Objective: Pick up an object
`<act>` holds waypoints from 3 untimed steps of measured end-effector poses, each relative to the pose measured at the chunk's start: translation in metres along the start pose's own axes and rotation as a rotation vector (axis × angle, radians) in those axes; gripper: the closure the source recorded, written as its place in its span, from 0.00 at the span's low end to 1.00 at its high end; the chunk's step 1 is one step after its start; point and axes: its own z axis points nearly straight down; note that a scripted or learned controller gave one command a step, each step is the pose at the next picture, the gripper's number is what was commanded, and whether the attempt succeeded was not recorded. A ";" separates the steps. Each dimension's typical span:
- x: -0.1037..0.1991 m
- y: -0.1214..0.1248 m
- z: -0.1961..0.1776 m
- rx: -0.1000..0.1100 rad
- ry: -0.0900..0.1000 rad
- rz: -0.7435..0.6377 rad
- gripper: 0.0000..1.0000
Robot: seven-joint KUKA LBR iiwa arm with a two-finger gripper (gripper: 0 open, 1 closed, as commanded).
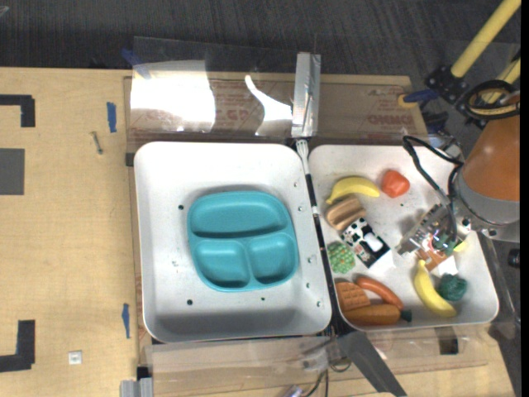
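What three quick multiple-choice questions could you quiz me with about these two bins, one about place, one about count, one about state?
1. Where is the teal divided tray?
A. left bin
B. right bin
C. on the cardboard

2. How many yellow bananas lie in the right bin?
A. one
B. two
C. four

3. How does the hand stand?
A. low over the right bin
B. over the tray
C. outside both bins

Answers:
1 A, the tray fills the left bin.
2 B, one banana at top, another lower right.
3 A, it hangs by the lower banana.
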 end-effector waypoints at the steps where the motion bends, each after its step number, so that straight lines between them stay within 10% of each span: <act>1: 0.008 0.075 -0.050 -0.002 0.002 0.011 1.00; 3: 0.039 0.233 -0.043 0.002 0.006 0.152 1.00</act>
